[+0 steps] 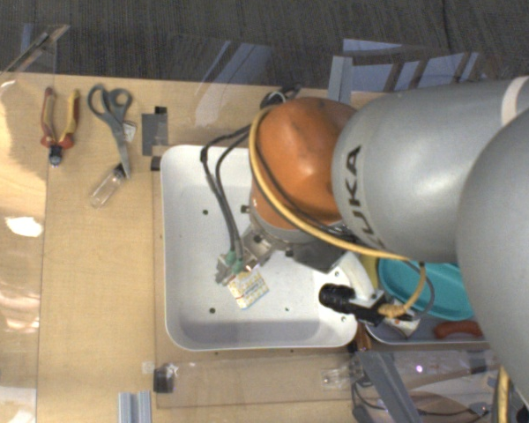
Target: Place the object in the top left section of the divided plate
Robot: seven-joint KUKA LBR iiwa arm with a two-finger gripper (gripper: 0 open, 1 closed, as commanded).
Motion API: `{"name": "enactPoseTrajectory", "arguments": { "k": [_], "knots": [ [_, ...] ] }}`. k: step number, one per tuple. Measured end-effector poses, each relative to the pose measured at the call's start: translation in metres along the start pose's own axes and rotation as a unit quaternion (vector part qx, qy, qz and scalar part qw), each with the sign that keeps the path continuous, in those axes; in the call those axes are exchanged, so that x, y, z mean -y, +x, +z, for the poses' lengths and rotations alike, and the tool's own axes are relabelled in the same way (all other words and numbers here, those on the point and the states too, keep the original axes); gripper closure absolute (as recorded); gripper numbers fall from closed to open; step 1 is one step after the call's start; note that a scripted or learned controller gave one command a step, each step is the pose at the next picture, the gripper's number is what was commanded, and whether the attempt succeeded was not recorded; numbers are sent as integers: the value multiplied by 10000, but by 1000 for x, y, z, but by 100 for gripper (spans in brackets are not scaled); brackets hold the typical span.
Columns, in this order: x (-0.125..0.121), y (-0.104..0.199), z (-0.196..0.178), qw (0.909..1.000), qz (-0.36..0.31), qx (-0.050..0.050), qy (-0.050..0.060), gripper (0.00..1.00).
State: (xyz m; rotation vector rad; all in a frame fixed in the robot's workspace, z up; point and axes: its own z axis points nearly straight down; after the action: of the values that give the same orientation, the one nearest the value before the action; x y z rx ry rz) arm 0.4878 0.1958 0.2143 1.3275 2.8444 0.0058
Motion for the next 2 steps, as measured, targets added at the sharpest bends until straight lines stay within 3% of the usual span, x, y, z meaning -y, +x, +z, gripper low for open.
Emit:
{"name": "enactPoseTrajectory", "arguments": {
  "k": [1, 2],
  "knots": [
    [35, -60, -162, 9997, -246, 17, -22, 100],
    [-21, 0, -123, 10000, -87, 3, -2, 100]
  ]
}}
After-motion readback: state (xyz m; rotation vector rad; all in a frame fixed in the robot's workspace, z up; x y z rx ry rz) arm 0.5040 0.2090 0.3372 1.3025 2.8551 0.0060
